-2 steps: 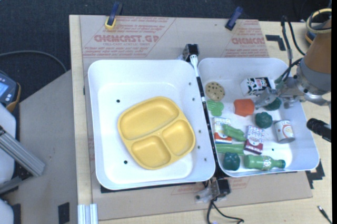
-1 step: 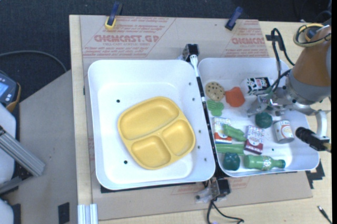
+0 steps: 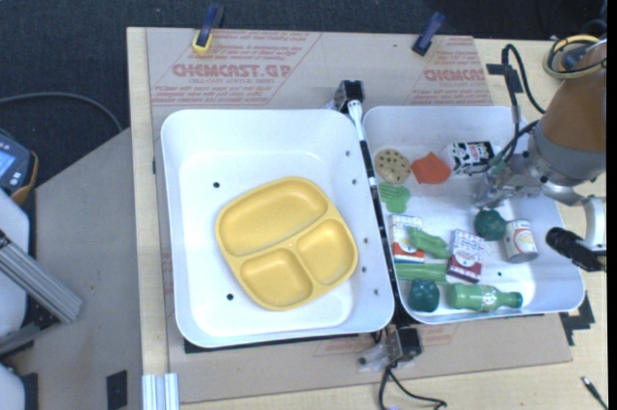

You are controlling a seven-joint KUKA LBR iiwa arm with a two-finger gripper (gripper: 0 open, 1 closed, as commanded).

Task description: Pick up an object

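Step in hand: the arm is reaching into the right bin (image 3: 439, 119) from the right and hanging over the toys there; I judge this to be the approach, with nothing lifted yet.

Gripper: the gripper (image 3: 494, 188) is sitting low among the clutter, just above a dark green round object (image 3: 490, 224). The metal parts are bunching together from where I am standing, so I cannot tell how the jaws are set, and nothing is visibly sitting between them.

Arm pose: the grey wrist with its orange band (image 3: 575, 109) is leaning in over the bin's right rim, the tool end pointing down and towards the left.

Likely target: the dark green round object is lying just beside the gripper, touching or nearly touching a small can (image 3: 521, 240) on its right. A black and white carton (image 3: 471, 153) is lying near the gripper on the far side.

Other picks: an orange piece (image 3: 431, 169), a round cookie (image 3: 390, 164) and a green bottle (image 3: 481, 299) are lying further off in the same bin.

Left bin: the left bin (image 3: 193, 234) is holding a yellow divided tray (image 3: 285, 242).

Next move: it is calling for a straight drop over one object, then a firm close; the can crowding the target could spoil the grip.
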